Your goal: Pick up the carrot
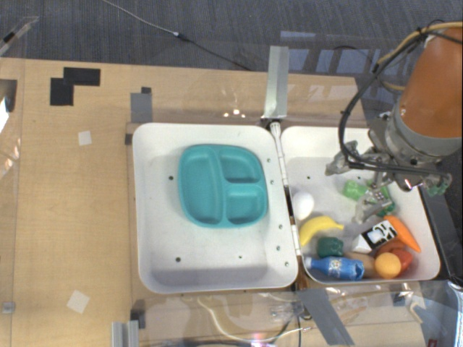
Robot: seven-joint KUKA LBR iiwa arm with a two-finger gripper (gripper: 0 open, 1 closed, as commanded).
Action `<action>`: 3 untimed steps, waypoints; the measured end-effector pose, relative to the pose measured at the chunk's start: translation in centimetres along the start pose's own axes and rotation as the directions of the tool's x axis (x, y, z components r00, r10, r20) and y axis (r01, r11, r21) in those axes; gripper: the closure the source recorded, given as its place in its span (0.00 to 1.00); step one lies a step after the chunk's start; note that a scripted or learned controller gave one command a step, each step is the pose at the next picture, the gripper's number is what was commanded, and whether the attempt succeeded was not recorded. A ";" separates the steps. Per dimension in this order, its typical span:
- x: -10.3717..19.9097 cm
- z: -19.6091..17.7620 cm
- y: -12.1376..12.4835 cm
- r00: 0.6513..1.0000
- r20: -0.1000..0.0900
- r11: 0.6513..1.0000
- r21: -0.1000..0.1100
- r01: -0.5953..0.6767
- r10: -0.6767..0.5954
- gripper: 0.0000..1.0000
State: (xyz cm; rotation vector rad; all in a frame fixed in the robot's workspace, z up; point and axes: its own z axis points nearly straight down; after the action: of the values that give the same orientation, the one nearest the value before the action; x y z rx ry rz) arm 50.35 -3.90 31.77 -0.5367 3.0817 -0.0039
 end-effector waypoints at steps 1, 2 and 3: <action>-0.4 -1.2 2.8 0.988 0.000 0.988 -0.001 -0.155 0.155 0.00; -0.4 -1.1 2.8 0.988 -0.001 0.988 -0.001 -0.155 0.155 0.00; -0.4 -1.1 2.8 0.988 -0.001 0.988 -0.001 -0.155 0.155 0.00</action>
State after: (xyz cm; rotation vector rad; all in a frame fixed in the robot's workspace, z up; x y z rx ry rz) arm 49.79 -1.14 32.91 -0.2950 3.1148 -0.0003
